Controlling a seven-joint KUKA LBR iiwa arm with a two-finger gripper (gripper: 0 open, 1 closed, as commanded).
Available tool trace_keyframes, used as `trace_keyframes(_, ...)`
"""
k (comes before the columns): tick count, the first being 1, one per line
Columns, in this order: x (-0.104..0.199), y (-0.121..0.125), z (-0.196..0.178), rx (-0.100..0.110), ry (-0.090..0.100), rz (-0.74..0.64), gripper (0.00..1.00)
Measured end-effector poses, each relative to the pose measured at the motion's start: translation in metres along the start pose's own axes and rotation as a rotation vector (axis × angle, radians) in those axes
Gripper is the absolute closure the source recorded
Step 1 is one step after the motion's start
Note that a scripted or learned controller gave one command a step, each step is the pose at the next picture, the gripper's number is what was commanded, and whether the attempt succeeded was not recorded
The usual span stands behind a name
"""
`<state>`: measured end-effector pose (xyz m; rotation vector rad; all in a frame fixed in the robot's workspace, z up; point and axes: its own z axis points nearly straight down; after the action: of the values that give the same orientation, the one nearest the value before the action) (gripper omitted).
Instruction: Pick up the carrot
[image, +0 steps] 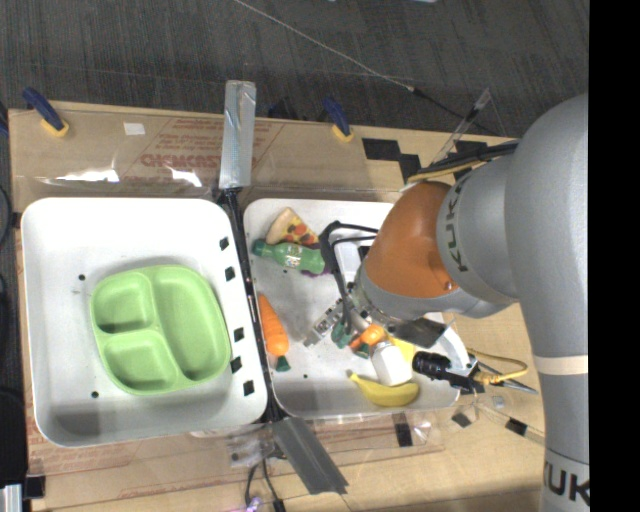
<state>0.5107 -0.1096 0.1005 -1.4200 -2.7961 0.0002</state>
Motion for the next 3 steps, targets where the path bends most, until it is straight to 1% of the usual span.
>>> trace_keyframes(1, -0.006, -0.043, -0.163, -0.009, -0.015, -0.146, 1.0)
trace_keyframes(2, -0.029, -0.063, -0.246, -0.003, -0.012, -0.473, 1.0)
trace_keyframes(3, -0.012, -0.051, -0.13, -0.001, -0.004, -0.863, 1.0)
